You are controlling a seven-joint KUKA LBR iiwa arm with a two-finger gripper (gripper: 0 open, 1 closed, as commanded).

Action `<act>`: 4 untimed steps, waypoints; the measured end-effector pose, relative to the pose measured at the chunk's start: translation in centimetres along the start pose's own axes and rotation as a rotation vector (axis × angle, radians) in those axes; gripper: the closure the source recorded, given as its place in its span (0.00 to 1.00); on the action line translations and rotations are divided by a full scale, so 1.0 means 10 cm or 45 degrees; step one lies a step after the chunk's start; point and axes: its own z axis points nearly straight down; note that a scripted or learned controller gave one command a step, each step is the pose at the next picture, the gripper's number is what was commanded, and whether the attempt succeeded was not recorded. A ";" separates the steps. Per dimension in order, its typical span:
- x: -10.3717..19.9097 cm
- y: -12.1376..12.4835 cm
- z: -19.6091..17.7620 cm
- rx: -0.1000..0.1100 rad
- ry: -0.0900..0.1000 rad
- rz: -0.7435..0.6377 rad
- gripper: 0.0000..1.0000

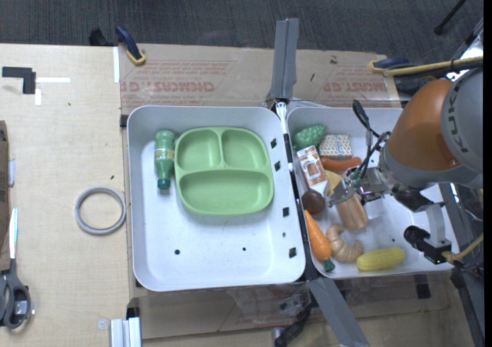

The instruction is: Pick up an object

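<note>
Right bin (400, 265), centre-right of frame, holds piled toy food. Carrot (316, 238) lies at lower left; corn cob (380, 258) at bottom. Tan cylinder (353, 214) tilted mid-bin.

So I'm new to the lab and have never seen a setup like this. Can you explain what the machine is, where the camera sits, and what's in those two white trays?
The picture comes from one camera fixed above the bench, looking down at a slant. The grey machine with the orange band is a robot arm reaching in from the right. Its two-finger gripper is low over the right white bin, among the toy food; I can't tell whether it grips anything.

That bin holds an orange plastic carrot, a yellow corn cob, a tan cylinder by the gripper, a small printed carton, a green leafy piece and more.

The left white bin holds a light green divided plate and a small green bottle beside it. Outside the bins, a grey tape ring lies on the bench.
</note>
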 end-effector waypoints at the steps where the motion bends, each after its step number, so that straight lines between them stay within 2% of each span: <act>1: -0.34 -0.32 0.00 0.002 0.011 0.204 0.00; 2: -0.36 -0.31 -0.10 0.000 0.009 0.208 1.00; 3: -0.36 -0.31 -0.10 0.001 0.009 0.209 0.00; 4: -0.49 -0.17 0.02 0.028 0.029 0.181 0.00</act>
